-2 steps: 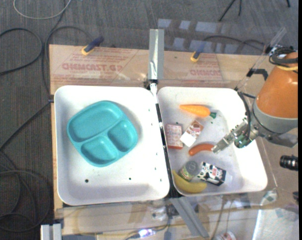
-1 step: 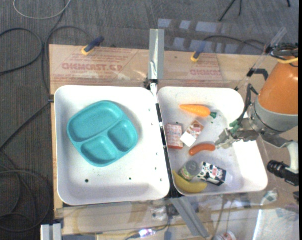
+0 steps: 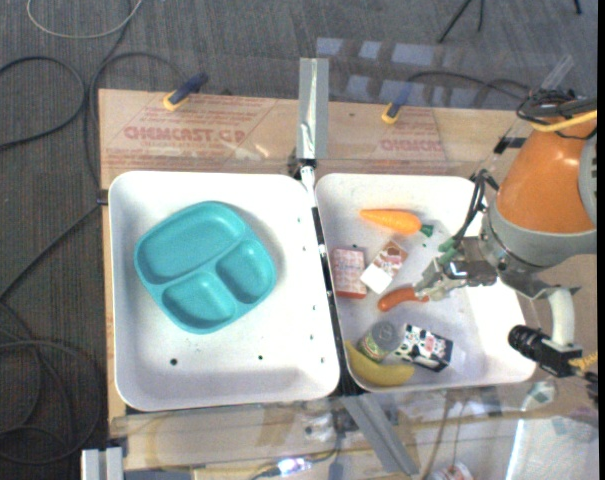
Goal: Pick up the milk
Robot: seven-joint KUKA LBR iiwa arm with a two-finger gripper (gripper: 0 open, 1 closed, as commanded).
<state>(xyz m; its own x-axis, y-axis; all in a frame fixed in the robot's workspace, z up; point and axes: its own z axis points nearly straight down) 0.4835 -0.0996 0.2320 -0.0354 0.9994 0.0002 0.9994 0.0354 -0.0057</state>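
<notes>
Camera view: hand (image 3: 444,274) low over right bin (image 3: 502,353), just beside a red-orange item (image 3: 397,296); cannot tell how far open, nothing visibly held. Milk carton (image 3: 426,346), black-and-white, lying flat near bin's front, touching banana (image 3: 380,368), apart from hand. Carrot (image 3: 390,221) toward the back; pink box (image 3: 348,271) by left wall. Teal divided plate (image 3: 206,265) in left bin (image 3: 142,368).

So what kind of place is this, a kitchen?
More likely a robot test lab. A robot arm reaches over two white bins holding toy food like a carrot, and cables trail across the carpet.
</notes>
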